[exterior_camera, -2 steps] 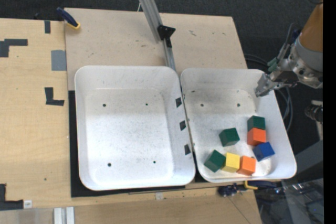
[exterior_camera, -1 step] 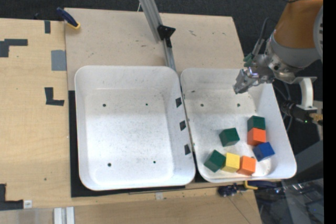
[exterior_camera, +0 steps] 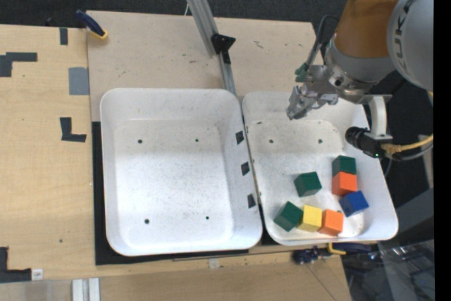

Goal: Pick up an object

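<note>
No object has been picked up: the gripper (exterior_camera: 301, 108), its state not discernible, is positioned above the right bin's (exterior_camera: 271, 113) far edge, well apart from the coloured blocks (exterior_camera: 323, 202) clustered at its near right.

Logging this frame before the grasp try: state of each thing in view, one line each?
Gripper: over the right bin's far end, holding nothing visible.
Right bin: holds seven blocks at its near right.
Green blocks: three, loose.
Orange blocks: two, loose.
Yellow block: between green and orange.
Blue block: loose.
</note>
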